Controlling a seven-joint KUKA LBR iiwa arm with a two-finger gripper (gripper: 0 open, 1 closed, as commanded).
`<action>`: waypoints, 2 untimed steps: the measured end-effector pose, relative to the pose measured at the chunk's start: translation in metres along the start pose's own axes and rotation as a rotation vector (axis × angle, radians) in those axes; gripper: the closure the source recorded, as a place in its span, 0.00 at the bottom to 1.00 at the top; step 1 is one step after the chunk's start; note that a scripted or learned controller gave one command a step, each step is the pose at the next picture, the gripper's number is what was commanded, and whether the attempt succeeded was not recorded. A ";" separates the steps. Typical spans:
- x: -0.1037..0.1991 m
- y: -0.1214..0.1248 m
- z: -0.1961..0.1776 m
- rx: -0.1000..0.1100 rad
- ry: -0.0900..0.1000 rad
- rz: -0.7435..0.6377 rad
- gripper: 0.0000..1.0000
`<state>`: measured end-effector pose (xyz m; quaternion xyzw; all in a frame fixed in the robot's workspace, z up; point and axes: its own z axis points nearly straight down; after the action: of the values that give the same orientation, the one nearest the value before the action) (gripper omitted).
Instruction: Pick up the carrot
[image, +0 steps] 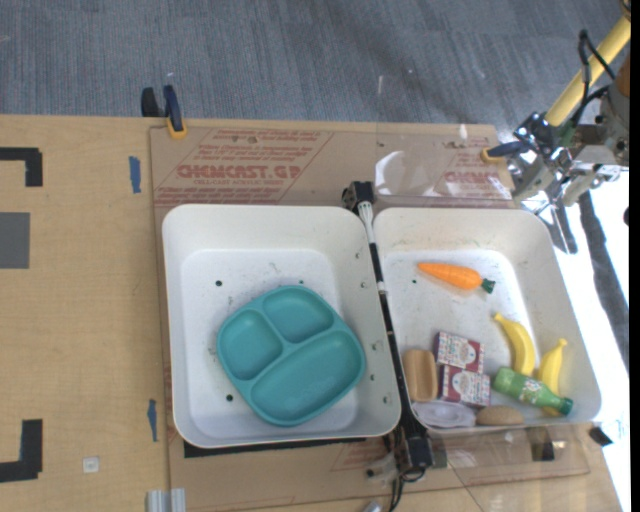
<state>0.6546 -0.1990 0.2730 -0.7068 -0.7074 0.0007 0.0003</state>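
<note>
One carrot (455, 276) lying in right bin (560, 262), gripper (548, 175) beyond its rim, grip state unclear

So colour-wise: orange carrot (450, 275) with a little dark green top, teal divided plate (290, 352), both bins (190, 300) white. Two yellow bananas (517, 341), a green bottle (531, 390), two small cartons (457, 352) in red and white print. The surface (80, 300) is tan cardboard with red lettering.
</note>
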 end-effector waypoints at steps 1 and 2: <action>0.034 0.010 0.131 0.012 0.005 -0.027 0.00; 0.057 -0.036 0.184 -0.005 0.003 -0.080 0.00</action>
<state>0.6185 -0.1423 0.0889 -0.6778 -0.7352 -0.0023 -0.0005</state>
